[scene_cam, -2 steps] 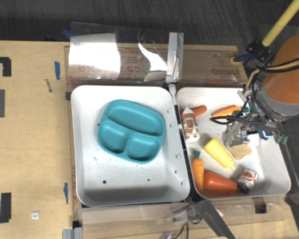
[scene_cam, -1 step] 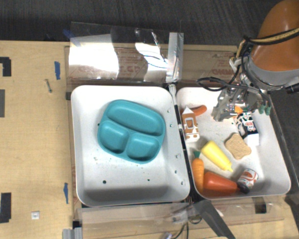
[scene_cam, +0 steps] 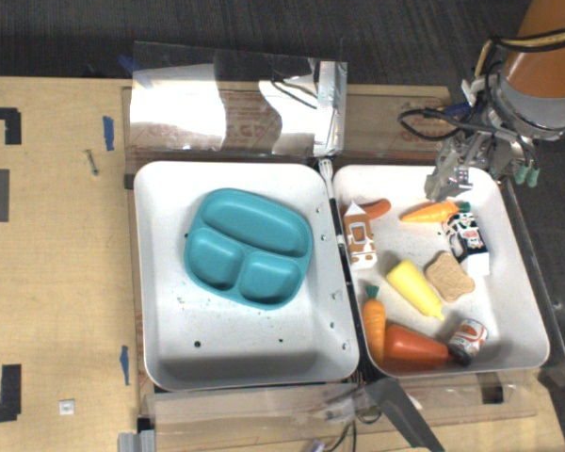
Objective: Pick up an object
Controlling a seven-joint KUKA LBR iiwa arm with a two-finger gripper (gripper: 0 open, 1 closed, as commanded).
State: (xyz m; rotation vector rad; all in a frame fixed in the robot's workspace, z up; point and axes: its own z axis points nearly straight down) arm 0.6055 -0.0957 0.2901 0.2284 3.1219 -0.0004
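The likeliest thing to pick is the toy carrot [scene_cam: 431,212] lying near the far edge of the right bin [scene_cam: 532,323], just under the gripper [scene_cam: 449,179]; it looks like light, hard, smooth plastic, tapered, so a hold across its thick middle should be safer than one near the slippery tip. Just beside it toward the bin's right wall lies a small black-and-white toy [scene_cam: 466,235], too small to identify. Nearer the middle lie a yellow toy corn-like piece [scene_cam: 414,287] touching a tan bread slice [scene_cam: 449,276], both probably light and stiff. Along the near edge lie an orange-red toy vegetable [scene_cam: 412,345], a second carrot [scene_cam: 374,323] against the left wall, and a small can [scene_cam: 468,335] in the near right corner. A small white-and-orange carton [scene_cam: 358,236] lies by the left wall. The left bin [scene_cam: 160,347] carries a teal divided plate [scene_cam: 248,247] near its centre. The gripper hangs over the right bin's far edge; cables and glare blur it, so whether its tips are apart or together cannot be told. The arm [scene_cam: 546,55] is cut off at the picture's right edge.
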